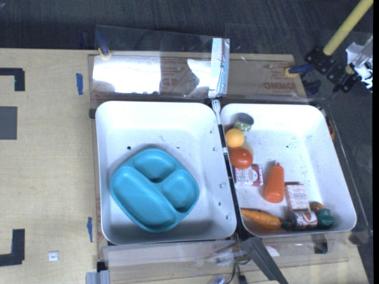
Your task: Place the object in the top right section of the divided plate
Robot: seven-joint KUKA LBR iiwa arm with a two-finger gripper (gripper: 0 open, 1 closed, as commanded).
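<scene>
- Closest to the lens, along the bottom edge of the right white bin [308,120], there's a long orange plastic carrot [260,219], then a small red-and-white packet [304,219] and a dark green lumpy thing [325,219] I can't identify.
- Further up that bin: an orange plastic bottle [273,183] lying down, a white-and-red carton [295,195] just beside it, a red-and-white sachet [248,175], a red tomato-looking ball [240,157], a yellow lemon-ish ball [235,138] and a small silvery can [243,122]. Tomato, lemon and can sit in a tight column against the dividing wall.
- Left white bin [118,123] holds the turquoise divided plastic plate [155,187], rotated at an angle, all three sections bare.
- Task just says "the object", so I honestly can't say which item is meant. Whichever it is, it's over in the right bin, nothing on the plate yet.
- End effector: can't tell its state from this shot, so I'm not guessing open or closed or holding anything.
- What could go wrong, my take: items packed against the wall leave little finger room, round ones could roll off, and with the plate skewed, "top right" is easy to misjudge and drop into the wrong section.
</scene>
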